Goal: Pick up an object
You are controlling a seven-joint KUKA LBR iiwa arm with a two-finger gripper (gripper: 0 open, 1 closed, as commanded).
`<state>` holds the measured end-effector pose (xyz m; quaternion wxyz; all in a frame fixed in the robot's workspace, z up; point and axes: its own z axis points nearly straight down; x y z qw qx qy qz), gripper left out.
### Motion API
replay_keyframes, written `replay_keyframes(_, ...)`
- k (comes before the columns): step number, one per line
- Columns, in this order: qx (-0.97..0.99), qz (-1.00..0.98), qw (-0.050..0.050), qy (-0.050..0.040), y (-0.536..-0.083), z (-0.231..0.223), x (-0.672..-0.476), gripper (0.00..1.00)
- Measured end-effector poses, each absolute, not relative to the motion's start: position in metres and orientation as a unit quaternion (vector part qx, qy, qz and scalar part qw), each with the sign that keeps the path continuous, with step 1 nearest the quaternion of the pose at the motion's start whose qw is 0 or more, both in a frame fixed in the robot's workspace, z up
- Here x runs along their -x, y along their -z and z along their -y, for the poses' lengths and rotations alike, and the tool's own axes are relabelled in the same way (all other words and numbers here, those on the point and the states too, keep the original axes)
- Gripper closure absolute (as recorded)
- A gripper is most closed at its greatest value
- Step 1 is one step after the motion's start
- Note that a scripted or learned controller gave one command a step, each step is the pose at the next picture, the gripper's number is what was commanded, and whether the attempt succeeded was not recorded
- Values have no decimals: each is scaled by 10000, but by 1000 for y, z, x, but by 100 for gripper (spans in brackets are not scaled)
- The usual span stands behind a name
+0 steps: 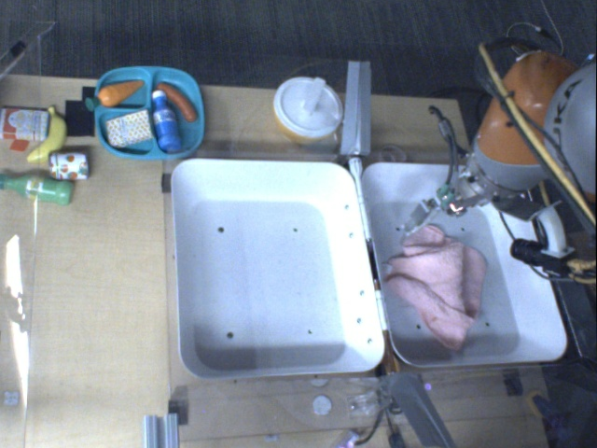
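A crumpled pink cloth [438, 283] lies in the right white bin [532, 334], spread from its middle toward the near side. My gripper [431, 211] hangs over the far part of that bin, just above the cloth's upper edge and close to it. The grey arm with its orange band [518, 110] comes in from the right behind it. Nothing can be seen held in the gripper. The left white bin [270, 269] sits beside it, showing only its bare floor.
A metal divider [356, 110] stands between the bins at the back. On the bench to the left are a teal divided plate [191, 101] of toy food, a white lidded tub [308, 108], a banana [47, 136], a small can [68, 164] and a green bottle [37, 188]. Cables [550, 255] run along the right bin's right side.
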<state>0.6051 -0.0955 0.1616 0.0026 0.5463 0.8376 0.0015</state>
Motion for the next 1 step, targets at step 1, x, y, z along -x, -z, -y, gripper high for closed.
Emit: replay_keyframes(1, -5526, -8334, 23, -14, -94, 97, -599, 0)
